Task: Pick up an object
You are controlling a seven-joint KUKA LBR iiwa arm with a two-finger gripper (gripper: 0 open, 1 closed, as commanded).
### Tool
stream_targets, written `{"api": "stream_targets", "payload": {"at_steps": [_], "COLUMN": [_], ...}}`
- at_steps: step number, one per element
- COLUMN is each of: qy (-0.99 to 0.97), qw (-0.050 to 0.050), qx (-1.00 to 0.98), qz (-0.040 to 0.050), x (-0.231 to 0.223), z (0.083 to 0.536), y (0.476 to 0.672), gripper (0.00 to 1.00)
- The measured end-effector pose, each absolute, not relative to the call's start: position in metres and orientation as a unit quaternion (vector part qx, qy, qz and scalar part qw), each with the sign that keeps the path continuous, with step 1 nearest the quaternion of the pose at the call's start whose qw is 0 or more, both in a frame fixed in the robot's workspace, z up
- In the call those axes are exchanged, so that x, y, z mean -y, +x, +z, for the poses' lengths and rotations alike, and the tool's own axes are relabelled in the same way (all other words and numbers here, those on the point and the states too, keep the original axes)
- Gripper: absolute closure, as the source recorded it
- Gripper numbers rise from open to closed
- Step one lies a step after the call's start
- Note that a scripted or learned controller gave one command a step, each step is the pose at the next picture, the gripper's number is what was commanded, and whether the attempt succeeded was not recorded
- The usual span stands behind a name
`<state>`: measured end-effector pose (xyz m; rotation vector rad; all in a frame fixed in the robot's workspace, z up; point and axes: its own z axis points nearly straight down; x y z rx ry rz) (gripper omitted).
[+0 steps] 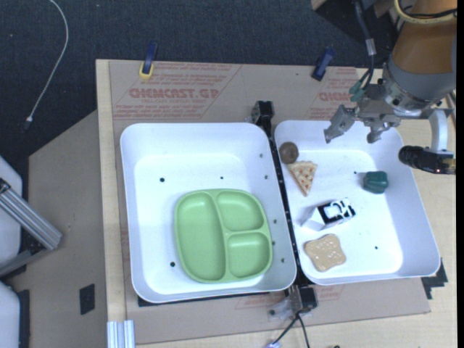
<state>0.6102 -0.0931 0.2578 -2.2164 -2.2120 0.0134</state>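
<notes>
While jaws (358, 128) gape, pizza slice (304, 176) lies apart.

Arm coming in from upper R of view, grey body w/ orange band above wrist, wrist angling down-left. Hand (359, 127) hanging w/ both fingers (338, 127) spread wide apart, tips pointing down, nothing sitting btwn them.

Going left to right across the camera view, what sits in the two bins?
Green divided plate in the left bin; then in the right bin: brown round piece, waffle wedge, black-and-white item, green block.
</notes>
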Motion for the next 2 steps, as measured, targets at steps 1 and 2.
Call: {"api": "stream_targets", "payload": {"at_steps": [1, 2], "qy": [-0.707, -0.707], "qw": [0.000, 0.003], "qx": [0.707, 0.707], "qz": [0.0003, 0.0025], "x": [0.093, 0.093], "z": [0.264, 0.200], "y": [0.612, 0.611], "gripper": [0.00, 0.00]}}
